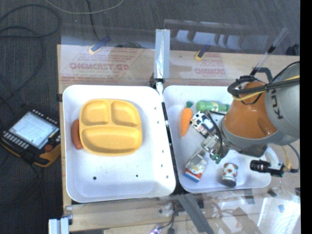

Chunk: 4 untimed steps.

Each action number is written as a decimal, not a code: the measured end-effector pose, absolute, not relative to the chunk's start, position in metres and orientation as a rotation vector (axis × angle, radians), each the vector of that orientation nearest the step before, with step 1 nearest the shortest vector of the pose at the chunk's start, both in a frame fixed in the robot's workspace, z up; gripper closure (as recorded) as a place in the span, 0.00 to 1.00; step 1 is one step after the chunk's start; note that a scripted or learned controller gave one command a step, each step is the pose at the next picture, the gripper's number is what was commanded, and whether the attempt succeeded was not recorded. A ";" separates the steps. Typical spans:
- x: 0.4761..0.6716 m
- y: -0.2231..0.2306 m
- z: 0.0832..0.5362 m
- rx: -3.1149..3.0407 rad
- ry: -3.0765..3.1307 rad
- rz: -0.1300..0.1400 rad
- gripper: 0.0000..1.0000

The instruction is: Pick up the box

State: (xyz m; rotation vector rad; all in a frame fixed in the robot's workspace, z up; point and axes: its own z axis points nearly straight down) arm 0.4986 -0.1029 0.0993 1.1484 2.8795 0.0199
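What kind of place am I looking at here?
Probably a robotics lab bench: a robot arm reaches over two white bins of toy food, with a control pendant and loose cables on the carpet.

The box (196, 166) lies in the right bin (171, 130), close to its front-left corner. The bin's front wall and the left wall hem it on two sides. The gripper (210, 147) and the arm (251, 116) crowd it from behind and right. A can (229, 174) stands near the box's right. Behind the box, a carrot (185, 120), a cow toy (200, 120) and a green bottle (211, 106) fill the back. Bare floor lies between box and carrot.
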 end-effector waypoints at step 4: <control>0.498 -0.100 0.098 0.877 2.976 0.014 0.00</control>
